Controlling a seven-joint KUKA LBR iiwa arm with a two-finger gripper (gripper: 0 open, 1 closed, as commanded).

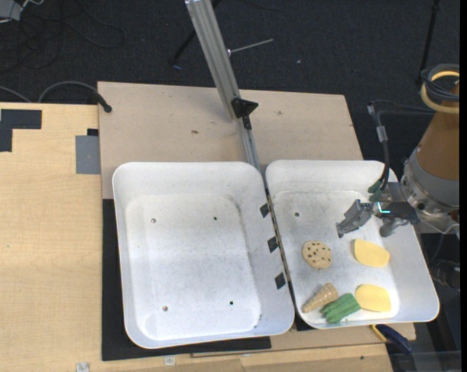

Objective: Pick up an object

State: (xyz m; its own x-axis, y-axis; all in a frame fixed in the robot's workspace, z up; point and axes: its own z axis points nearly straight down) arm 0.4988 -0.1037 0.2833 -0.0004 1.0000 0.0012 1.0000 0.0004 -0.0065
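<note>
Now the jaws (366, 217) hover apart over the right bin (326, 178), holding nothing.
Camera view: the nearest yellow piece (371, 254) lies just below; judging so, descend straight, straddle it squarely, then close.

One fixed camera here, mounted high above the bench (47, 231) and looking down at a slant. It sits back far enough to take in both white bins side by side, the left bin (188, 178) and the right bin (326, 170), with dark floor and cables across the top. The arm (438, 161) comes in from the right edge. A slanted metal rail (218, 60) runs up toward the top.
</note>
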